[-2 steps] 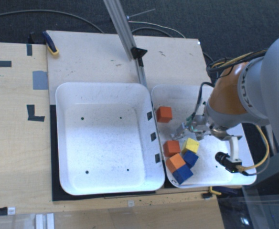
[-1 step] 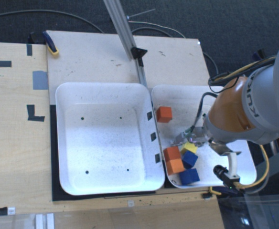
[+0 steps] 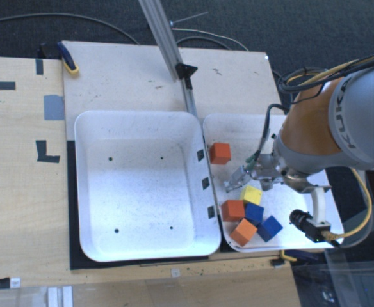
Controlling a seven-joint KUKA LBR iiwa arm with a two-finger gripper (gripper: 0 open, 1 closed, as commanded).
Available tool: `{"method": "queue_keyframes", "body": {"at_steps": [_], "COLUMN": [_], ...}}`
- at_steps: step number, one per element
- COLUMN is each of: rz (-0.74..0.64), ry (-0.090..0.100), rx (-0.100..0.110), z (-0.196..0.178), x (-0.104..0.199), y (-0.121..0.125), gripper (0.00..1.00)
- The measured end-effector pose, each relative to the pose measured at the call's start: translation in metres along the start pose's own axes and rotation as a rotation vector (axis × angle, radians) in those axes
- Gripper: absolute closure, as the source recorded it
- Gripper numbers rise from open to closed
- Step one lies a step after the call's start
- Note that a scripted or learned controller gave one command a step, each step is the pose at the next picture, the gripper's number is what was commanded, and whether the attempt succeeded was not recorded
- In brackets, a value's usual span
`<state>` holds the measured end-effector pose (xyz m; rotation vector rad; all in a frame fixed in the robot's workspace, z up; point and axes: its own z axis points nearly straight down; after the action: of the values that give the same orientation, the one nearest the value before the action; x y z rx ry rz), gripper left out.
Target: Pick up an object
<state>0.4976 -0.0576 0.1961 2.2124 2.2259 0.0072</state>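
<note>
Gripper: the gripper (image 3: pixel 238 179) hangs low in the right bin (image 3: pixel 238 128), its metal tip pointing left and down; whether it is parted or closed cannot be made out, and no block is seen in it.
Arm: the arm (image 3: pixel 328 123) comes in from the right, orange band above the wrist, grey link bent over the bin's right side, covering part of it.
Yellow block: the yellow block (image 3: pixel 252 195) lies just right of and below the gripper tip, very near it; contact cannot be judged.
Cluster: an orange block (image 3: pixel 233 210) sits just below-left of the yellow one, a blue block (image 3: pixel 254 213) beside it, a second blue block (image 3: pixel 270 227) further right, and another orange block (image 3: pixel 243 231) at the front rim.
Lone block: one orange block (image 3: pixel 220 153) rests apart, up near the bin's left wall.
Left bin: the left bin (image 3: pixel 139 120) stands beside the right one, walls touching.
Bench: the bench (image 3: pixel 20 171) carries both bins; a metal rail (image 3: pixel 161 27) slants down from the top toward their seam.
</note>
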Motion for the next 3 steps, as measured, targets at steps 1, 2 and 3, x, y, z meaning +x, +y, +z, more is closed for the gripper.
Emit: {"method": "queue_keyframes", "body": {"at_steps": [1,2,3], "rz": [0.01,0.003,0.004], "ry": [0.003,0.0,0.001], "rx": [0.003,0.005,0.008], "z": [0.103,0.104,0.094], "x": [-0.045,-0.041,-0.041], "y": [-0.011,0.012,0.011], "gripper": [0.0,0.0,1.0]}}
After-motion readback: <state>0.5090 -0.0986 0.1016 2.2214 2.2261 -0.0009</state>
